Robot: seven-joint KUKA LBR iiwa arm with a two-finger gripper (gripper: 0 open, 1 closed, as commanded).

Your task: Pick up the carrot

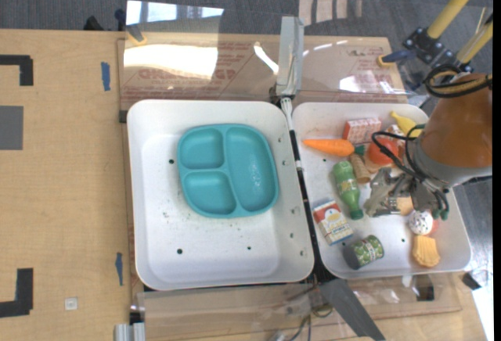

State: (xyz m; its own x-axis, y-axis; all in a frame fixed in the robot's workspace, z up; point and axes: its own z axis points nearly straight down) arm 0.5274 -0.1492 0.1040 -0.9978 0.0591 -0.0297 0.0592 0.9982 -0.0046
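1. A teal tray with three compartments was seen in the left bin.
2. The carrot was found in the right bin, near its upper left corner — lying flat, tip toward the divider, apart from the gripper.
3. A green bottle, a small carton and a dark can were seen below the carrot.
4. The gripper was lowered among the clutter right of the bottle — whether it was open or closed could not be told.
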